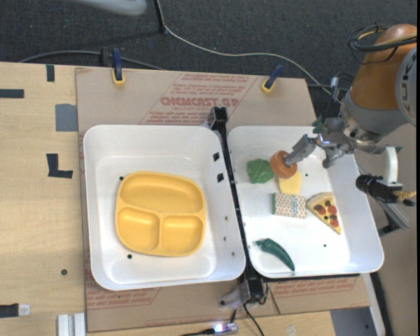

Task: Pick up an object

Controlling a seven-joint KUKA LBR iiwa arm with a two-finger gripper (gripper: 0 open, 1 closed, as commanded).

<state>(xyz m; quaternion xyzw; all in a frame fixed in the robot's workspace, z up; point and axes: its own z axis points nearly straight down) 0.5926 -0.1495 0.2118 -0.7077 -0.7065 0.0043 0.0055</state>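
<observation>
Two white bins sit side by side on the table (28, 187), meeting along a black centre seam.

The left bin (98, 152) carries a yellow divided plate (161, 212) near its middle, with bare floor on all sides and the widest margin along the far wall.

The right bin (364, 254) holds the loose items, grouped in its far-left half: a green lump (260, 171) just beside the seam, an orange round piece (281, 163) touching or overlapping it on the right, a pale yellow wedge (290, 183) directly below that, a patterned square (289, 205), and a pizza slice (326, 211) just right of the square. A dark green pepper (276, 252) lies apart, toward the near wall. Bare floor remains along the near-right corner and the far wall.

The arm (381, 82) enters over the right rim. The tool (297, 154) hangs low over the orange piece, near or at contact; whether it is released or clenched cannot be told, and no grasp is visible.
</observation>
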